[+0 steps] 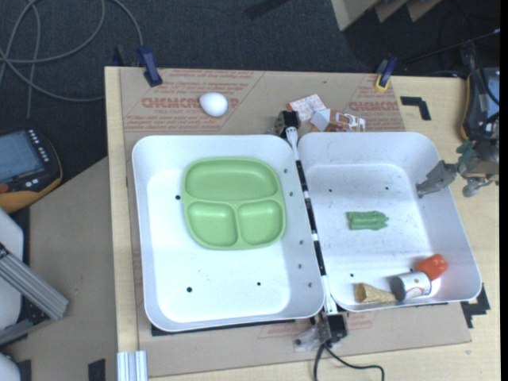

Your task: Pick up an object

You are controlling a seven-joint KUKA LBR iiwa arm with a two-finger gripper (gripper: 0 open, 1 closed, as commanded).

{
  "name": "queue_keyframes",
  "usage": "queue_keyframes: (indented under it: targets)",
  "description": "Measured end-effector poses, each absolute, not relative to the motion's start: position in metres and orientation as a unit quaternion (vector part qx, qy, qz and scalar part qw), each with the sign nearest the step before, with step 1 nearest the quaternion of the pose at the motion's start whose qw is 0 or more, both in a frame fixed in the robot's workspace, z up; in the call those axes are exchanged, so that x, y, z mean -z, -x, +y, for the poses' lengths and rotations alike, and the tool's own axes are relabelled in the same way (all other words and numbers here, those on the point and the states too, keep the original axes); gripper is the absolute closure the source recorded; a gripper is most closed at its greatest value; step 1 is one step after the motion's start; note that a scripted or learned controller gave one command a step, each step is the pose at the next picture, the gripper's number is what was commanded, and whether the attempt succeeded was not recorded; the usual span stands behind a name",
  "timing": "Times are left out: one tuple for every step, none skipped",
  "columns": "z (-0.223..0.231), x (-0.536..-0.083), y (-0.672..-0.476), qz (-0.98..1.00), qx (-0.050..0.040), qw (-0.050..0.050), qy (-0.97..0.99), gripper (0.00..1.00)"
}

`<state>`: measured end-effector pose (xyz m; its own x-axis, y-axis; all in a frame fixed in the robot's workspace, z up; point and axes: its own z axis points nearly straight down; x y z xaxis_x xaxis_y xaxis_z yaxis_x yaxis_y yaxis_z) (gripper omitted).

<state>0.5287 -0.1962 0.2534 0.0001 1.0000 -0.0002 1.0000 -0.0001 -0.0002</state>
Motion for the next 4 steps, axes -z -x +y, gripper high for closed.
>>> queue_keyframes:
  targets:
    - [-0.166,-0.155,-0.541,0.708,0.0008,-0.002,-0.707,0.00]
    - [-0.119,-0.094,-0.573,0.708,0.0006,-0.002,-0.707,0.00]
    - [-0.108,-0.084,-0.563,0.707,0.0006,-0.002,-0.707,0.00]
    - [-0.094,-0.084,-0.570,0.707,-0.0002,0.000,-0.707,0.00]
